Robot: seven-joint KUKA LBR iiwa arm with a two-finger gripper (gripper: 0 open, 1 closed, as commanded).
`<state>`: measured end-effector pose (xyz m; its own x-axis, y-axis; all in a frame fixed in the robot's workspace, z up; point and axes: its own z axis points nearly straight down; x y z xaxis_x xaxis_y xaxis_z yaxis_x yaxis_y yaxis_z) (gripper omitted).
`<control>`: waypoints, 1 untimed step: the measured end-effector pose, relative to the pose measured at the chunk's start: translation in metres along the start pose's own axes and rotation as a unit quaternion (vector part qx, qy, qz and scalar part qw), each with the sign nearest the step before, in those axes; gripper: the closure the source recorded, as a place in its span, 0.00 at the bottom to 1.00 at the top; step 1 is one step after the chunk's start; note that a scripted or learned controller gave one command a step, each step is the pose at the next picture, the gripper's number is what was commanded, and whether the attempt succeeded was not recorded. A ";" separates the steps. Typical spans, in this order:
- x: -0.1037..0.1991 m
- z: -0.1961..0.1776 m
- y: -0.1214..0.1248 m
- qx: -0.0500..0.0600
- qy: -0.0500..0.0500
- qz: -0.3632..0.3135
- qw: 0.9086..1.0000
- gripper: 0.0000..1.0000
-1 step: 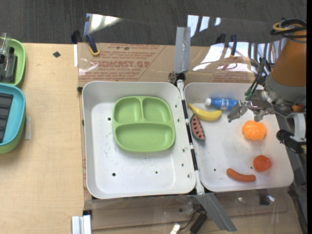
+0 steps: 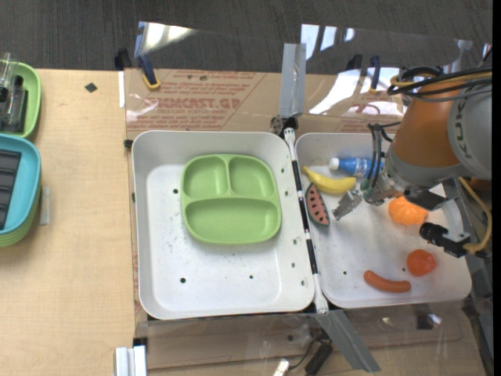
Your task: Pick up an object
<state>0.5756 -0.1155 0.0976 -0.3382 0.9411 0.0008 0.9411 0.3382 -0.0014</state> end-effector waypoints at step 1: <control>0.000 0.000 0.000 0.000 0.000 0.000 1.000 0.00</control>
